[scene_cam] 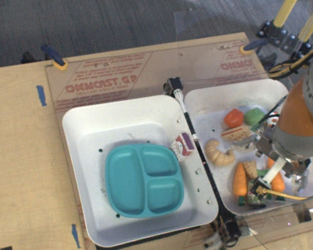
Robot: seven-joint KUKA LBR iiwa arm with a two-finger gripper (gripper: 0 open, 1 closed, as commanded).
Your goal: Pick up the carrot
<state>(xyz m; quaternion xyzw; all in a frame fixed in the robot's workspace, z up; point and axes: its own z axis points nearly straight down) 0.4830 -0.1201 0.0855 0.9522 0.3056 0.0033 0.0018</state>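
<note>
The carrot [239, 179] lies in the lower part of the right bin [207, 106], tilted nearly upright, just below a croissant [219, 152]. The gripper [265, 179] hangs just right of it, low in the frame; whether its jaws are wide or narrow I cannot tell. Another orange piece [277, 183] sits by the gripper. Higher up are a red item [234, 118] and a green item [254, 116]. The left bin [81, 134] holds a teal tray [144, 179].
</note>
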